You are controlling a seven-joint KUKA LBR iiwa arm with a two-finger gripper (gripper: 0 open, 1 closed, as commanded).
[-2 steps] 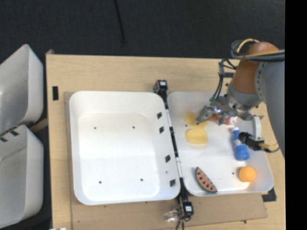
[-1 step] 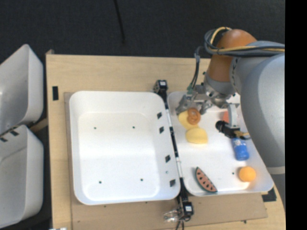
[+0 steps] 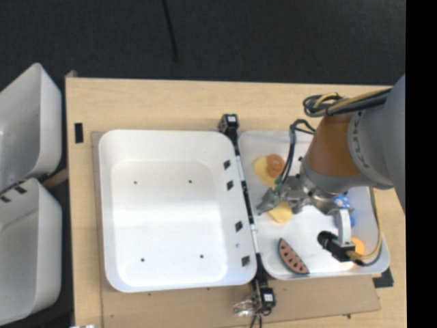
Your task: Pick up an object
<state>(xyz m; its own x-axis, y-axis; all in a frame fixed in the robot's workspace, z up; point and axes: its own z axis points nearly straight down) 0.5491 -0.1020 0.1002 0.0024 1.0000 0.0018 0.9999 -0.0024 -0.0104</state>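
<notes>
Overhead, arm (image 3: 355,142) reaching into right bin (image 3: 379,251), bent down, jaws state unclear, near yellow piece (image 3: 280,214)

The arm (image 3: 362,142) is cut off by the right edge of the view, and its wrist covers the middle of the right bin (image 3: 263,142). The gripper (image 3: 276,198) is small and dark, so its state is not clear. A yellow object (image 3: 280,214) lies partly under it. A blue item (image 3: 343,203) is half hidden by the wrist. The white containers (image 3: 27,183) at the left are cut by the edge.
</notes>
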